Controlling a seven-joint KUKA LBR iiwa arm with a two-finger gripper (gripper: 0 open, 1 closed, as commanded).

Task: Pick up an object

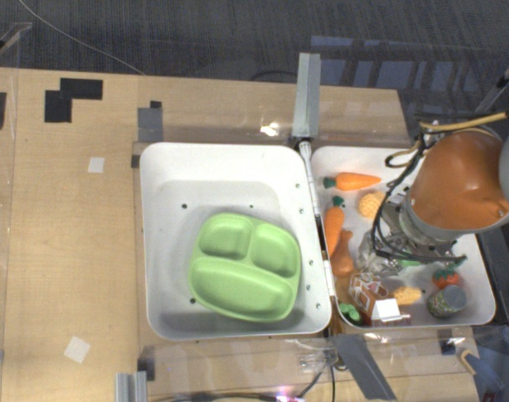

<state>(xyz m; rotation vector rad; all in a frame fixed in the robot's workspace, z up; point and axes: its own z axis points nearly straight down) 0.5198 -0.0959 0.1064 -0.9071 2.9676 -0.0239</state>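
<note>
The right bin point(485, 306) holds several toy foods. An orange carrot point(356, 181) lies across its back, and a second carrot point(334, 224) lies along the left wall. A yellow corn piece point(371, 203) sits between them, and a brown-orange piece point(344, 256) lies just in front of the second carrot. Near the front are a brown packet point(368, 294), a white block point(388, 310), a yellow piece point(407, 294), a red item point(445, 277) and a grey-green round item point(446, 301). My gripper point(387, 260) hangs low over the bin's middle, under the orange band, just above the packet.
The left bin point(162, 174) holds a green divided plate point(244, 266). A metal divider point(305, 99) stands between the bins at the back. Cables loop around the wrist over the right bin's back edge.
</note>
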